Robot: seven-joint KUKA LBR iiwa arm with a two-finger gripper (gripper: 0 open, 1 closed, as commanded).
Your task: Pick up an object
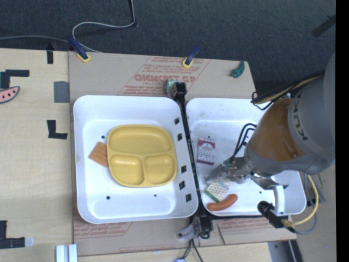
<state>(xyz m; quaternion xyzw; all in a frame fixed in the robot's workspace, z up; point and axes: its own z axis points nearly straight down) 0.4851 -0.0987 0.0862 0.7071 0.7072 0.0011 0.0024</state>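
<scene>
The pincer (224, 168) hangs low in the right bin (294, 203), and I cannot tell if it is open or shut, or if it has anything. Just below it lies a small checked packet (217, 190). It looks light, flat and a bit soft, so it may bend; pinching it across its short sides seems best. A hot dog (222, 202) lies a little farther down, round and maybe slippery, best held at its middle. A small card (205, 150) lies just up and left, very flat and hard to grab.
</scene>
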